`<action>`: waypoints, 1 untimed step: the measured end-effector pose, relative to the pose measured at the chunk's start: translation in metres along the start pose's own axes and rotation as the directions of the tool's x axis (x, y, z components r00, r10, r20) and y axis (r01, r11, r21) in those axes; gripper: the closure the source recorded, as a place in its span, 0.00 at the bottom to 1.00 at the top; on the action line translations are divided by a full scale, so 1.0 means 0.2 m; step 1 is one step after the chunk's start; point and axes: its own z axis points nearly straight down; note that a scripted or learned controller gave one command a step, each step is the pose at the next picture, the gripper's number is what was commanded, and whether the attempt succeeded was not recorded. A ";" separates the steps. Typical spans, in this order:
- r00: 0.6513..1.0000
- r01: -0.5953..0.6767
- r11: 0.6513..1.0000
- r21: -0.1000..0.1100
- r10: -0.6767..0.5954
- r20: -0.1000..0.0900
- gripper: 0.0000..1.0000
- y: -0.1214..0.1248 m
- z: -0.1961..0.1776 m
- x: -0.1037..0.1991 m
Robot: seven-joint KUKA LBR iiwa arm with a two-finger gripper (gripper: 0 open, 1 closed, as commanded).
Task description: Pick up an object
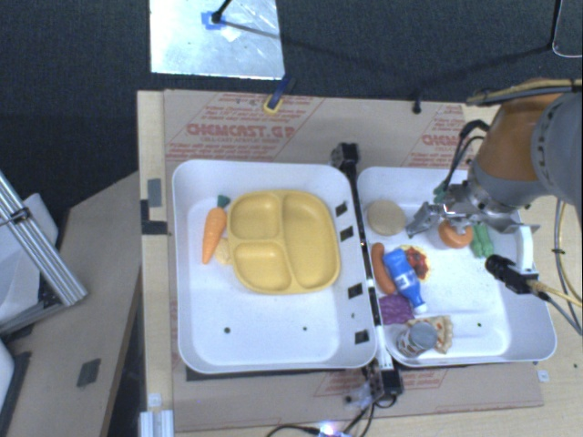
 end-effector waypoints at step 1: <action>1.000 -0.001 1.000 -0.007 0.001 0.002 0.00 0.01 0.11 0.00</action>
